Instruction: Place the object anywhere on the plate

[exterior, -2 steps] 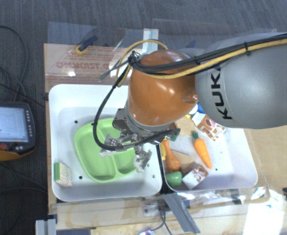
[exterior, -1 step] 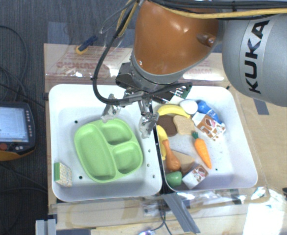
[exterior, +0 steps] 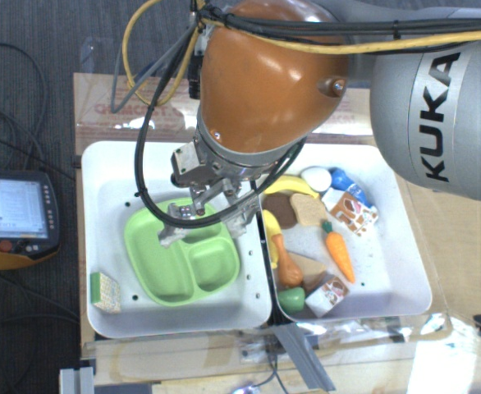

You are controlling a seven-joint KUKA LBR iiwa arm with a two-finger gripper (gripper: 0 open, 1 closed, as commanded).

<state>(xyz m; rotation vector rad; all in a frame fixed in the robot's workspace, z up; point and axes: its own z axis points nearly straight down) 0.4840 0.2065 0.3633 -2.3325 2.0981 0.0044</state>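
A light green divided plate (exterior: 183,265) lies in the left bin (exterior: 109,179). My gripper (exterior: 208,224) hangs over the plate's far edge, near the wall between the bins. Its fingers (exterior: 173,235) are spread apart, and green plate shows between them with nothing held. A small green and tan block (exterior: 105,291) lies in the left bin's near left corner, well apart from the gripper. The orange wrist band hides the far part of both bins.
The right bin (exterior: 405,277) holds several toy foods: a banana (exterior: 294,187), a bread slice (exterior: 308,212), a carrot (exterior: 339,253), a milk carton (exterior: 353,209), a small carton (exterior: 327,294) and a green pepper (exterior: 291,300). A teach pendant (exterior: 15,216) lies left of the bench.
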